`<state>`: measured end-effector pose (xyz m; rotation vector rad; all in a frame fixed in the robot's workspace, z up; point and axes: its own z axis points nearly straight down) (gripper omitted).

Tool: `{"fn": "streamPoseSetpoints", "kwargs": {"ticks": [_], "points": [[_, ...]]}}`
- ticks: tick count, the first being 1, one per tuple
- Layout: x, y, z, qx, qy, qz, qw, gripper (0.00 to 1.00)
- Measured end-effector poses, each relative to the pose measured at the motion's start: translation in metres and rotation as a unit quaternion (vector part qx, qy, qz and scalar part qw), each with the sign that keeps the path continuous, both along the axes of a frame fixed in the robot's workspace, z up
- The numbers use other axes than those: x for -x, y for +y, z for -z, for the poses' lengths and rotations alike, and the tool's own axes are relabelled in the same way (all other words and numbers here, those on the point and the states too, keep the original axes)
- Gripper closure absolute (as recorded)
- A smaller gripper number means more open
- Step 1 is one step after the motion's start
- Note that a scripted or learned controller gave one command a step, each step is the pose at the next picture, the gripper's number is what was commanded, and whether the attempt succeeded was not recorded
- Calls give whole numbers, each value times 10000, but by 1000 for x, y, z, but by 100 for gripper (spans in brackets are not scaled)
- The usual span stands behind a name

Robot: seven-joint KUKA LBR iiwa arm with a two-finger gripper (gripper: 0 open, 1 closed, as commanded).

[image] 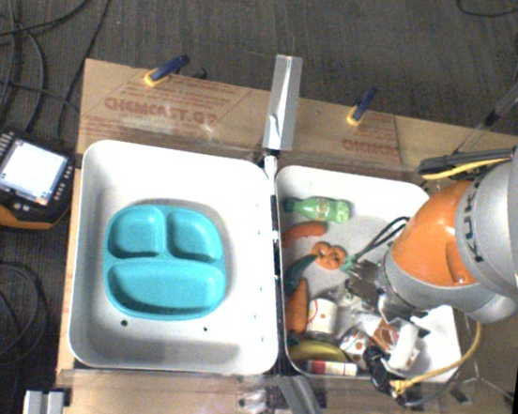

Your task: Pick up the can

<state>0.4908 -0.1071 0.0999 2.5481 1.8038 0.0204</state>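
From above, the grey arm with its orange band hangs low over the right-hand white bin (290,188), its gripper (378,323) down among the clutter, and whether that claw is wide or narrow I cannot tell. The small white-and-red metal can (322,316) stands on the bin floor just left of it, beside an orange carrot (297,309) and above a yellow banana (316,352). I'd say the lift isn't done yet; the left bin's turquoise divided plastic plate (168,262) sits apart.
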Motion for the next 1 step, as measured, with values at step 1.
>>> {"fn": "streamPoseSetpoints", "kwargs": {"ticks": [1], "points": [[0,0,-8,-5,8,0,10000,100]]}}
